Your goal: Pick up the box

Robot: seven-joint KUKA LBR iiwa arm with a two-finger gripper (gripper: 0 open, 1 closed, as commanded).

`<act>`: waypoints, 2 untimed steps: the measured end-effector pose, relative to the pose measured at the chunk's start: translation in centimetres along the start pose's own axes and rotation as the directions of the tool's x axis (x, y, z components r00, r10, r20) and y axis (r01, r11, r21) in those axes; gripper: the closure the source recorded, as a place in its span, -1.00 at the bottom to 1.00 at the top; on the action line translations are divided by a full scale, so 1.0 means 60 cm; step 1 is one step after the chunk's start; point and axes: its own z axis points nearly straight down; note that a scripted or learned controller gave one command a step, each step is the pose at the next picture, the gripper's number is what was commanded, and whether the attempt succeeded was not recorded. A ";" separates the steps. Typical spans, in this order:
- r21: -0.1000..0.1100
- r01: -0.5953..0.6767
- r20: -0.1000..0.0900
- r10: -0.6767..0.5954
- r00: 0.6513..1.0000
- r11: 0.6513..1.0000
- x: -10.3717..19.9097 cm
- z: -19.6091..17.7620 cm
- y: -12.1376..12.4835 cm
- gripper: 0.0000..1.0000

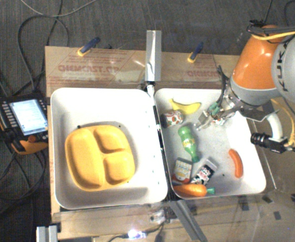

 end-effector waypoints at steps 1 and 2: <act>-0.002 0.331 0.002 -0.331 0.944 0.944 0.147 0.055 -0.027 1.00; -0.002 0.320 0.004 -0.320 0.947 0.947 0.018 0.138 -0.059 1.00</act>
